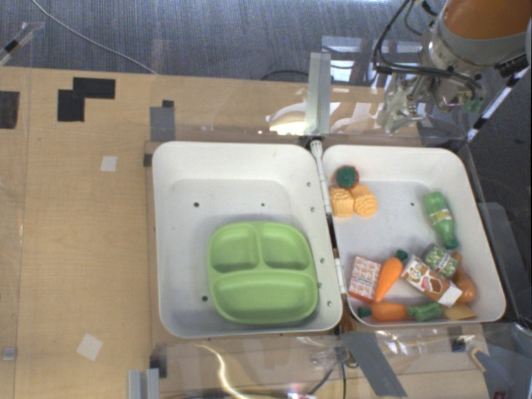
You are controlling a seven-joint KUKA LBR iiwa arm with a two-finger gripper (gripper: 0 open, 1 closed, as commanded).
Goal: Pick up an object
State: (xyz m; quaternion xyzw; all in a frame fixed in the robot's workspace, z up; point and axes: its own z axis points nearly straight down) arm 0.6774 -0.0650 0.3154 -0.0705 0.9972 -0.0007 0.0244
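My gripper [404, 106] hangs above the back edge of the right bin [391, 166], its fingers apart with nothing between them. Below it in that bin lie a small dark green ball [347, 175] and yellow corn pieces [353, 201] near the left wall. A green bottle [439, 217] lies at the right wall. Crowded in the front corner are a carrot [386, 278], a red and white box [363, 278], a small carton [431, 283] and a second orange vegetable [389, 311].
The left bin [191, 181] holds a green divided plate [263, 272] towards its front. A metal post [317, 90] stands behind the seam between the bins. Cables hang from the arm's wrist [478, 19] at the top right.
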